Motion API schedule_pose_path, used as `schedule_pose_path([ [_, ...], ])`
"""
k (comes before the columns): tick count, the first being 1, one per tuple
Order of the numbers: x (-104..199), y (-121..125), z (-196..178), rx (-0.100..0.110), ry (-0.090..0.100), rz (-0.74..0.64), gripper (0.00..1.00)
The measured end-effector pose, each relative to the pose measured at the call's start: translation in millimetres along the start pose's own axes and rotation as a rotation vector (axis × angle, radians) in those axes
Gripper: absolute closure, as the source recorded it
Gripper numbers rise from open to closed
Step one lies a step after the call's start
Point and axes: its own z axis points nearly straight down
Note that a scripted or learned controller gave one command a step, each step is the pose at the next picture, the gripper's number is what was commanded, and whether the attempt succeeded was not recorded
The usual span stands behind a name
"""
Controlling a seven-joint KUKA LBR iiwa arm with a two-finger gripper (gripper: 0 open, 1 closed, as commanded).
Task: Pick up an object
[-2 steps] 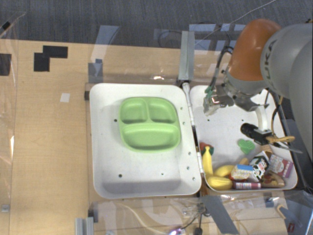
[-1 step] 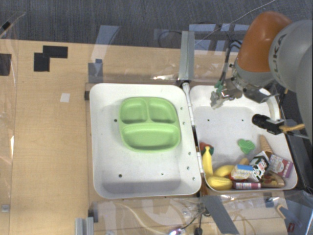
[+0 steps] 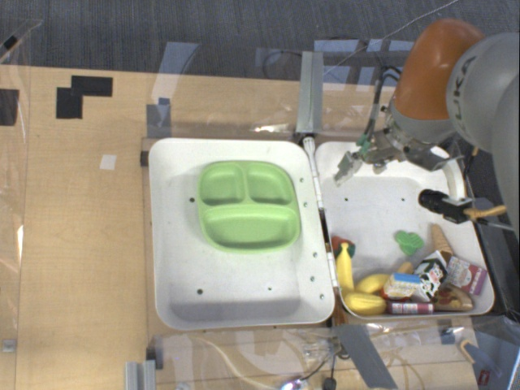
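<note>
A pale wooden worktop (image 3: pixel 73 242) is carrying two shallow white bins side by side, with grey carpet (image 3: pixel 203 6) running behind it and black squares (image 3: pixel 81 94) marking its far left. The left bin (image 3: pixel 172 287) is holding a green divided plate (image 3: pixel 246 204), lying flat near its middle. A metal rail (image 3: pixel 308 96) is standing at the far edge, between the bins. I am reaching in from the right. My grey arm (image 3: pixel 491 80), with its orange band (image 3: pixel 431 59), is hanging over the far side of the right bin (image 3: pixel 382 210). My jaws are sitting over that bin's far left corner; whether they are spread or pressed together, I cannot tell. The objects for picking are crowding the right bin's near side, well apart from my jaws: yellow bananas (image 3: pixel 346 268) by the left wall, a green piece (image 3: pixel 410 240), a cone (image 3: pixel 441 238), a black-and-white carton (image 3: pixel 431 273) and a pink packet (image 3: pixel 469 275).
</note>
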Motion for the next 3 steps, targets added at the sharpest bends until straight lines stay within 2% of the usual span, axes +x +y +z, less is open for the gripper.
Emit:
schedule_pose_path([
  [1, -24, -45, 83, 0.003, 0.002, 0.003, 0.0],
  [2, 15, -23, -1, -0.001, 0.001, -0.014, 0.0],
  [3, -24, 34, 0, -0.001, 0.0, -0.012, 0.0],
])
